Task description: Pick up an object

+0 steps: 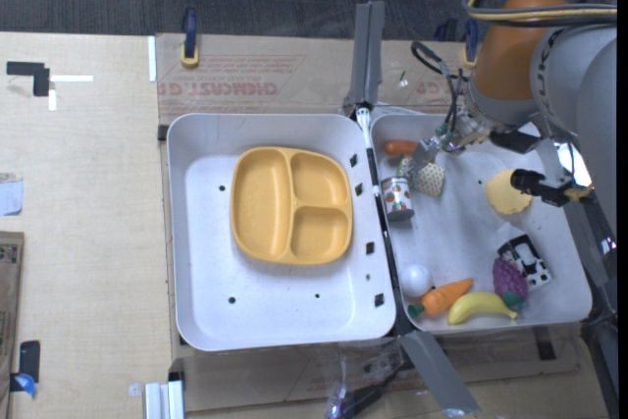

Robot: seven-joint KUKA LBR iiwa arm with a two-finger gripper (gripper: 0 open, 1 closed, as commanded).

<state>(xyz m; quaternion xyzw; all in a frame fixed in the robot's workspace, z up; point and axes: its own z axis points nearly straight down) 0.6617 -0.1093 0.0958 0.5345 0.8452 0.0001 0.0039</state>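
Observation:
The right bin (461, 231) holds several small items. My gripper (433, 155) hangs low at its far left corner, just above a speckled beige lump (430, 179) and beside an orange sausage-shaped piece (399, 148). A small printed can (397, 199) stands close by against the left wall. Further right lies a pale yellow lemon-like object (504, 195). Along the near edge sit a white ball (415, 279), a carrot (447, 295), a banana (481, 308), purple grapes (508, 280) and a black-and-white block (529, 257).
The left bin (201, 240) carries a yellow divided plate (291, 205). The grey arm with its orange band (510, 44) covers the right bin's far right corner. A grey divider post (368, 54) rises between the bins at the back.

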